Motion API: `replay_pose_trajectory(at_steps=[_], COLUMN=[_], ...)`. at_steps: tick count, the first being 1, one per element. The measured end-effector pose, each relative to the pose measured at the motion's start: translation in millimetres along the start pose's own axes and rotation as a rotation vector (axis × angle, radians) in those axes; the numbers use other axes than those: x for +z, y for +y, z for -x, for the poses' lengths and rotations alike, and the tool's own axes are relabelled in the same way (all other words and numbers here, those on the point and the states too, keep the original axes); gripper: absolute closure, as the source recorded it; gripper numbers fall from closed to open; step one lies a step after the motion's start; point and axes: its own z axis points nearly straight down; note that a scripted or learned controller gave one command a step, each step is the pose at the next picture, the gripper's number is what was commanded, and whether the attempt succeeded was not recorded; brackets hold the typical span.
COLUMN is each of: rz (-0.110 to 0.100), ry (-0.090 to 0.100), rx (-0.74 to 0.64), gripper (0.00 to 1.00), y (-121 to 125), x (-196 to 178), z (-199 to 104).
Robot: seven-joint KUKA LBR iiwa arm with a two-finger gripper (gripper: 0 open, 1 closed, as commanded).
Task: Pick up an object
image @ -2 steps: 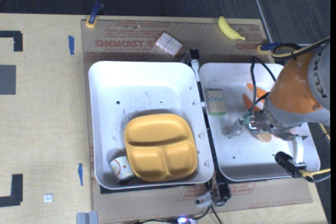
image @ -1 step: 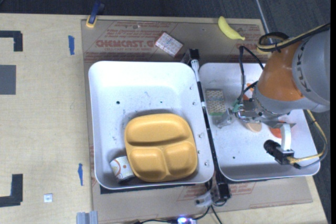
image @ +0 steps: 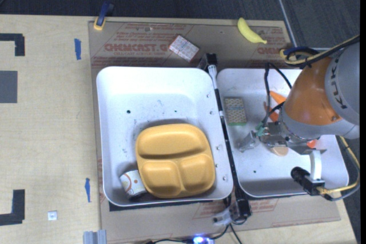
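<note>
Down in the right bin [image: 269, 177], the gripper [image: 251, 140] of the grey-and-orange arm [image: 311, 103] sits close to the bin floor (whether it is open or closed cannot be told from this angle). A green speckled pad [image: 235, 110] lies just beyond it, apart from it. A tan rounded object [image: 280, 150] rests just to its right, and an orange piece [image: 278, 98] shows farther back on that side. Well to the gripper's left, in the left bin [image: 114, 100], lie a yellow divided tray [image: 174, 166] and a small white-and-orange cup [image: 130, 183].
</note>
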Motion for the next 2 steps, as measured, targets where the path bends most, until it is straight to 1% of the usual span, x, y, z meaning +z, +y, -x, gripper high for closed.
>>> replay_pose_trajectory(at_steps=[1,2], rz=[0.006,-0.002], ry=[-0.001,0.001], rx=[0.001,-0.002], gripper=[1.0,1.0], y=[2,63], x=[-11,-99], z=[0,-68])
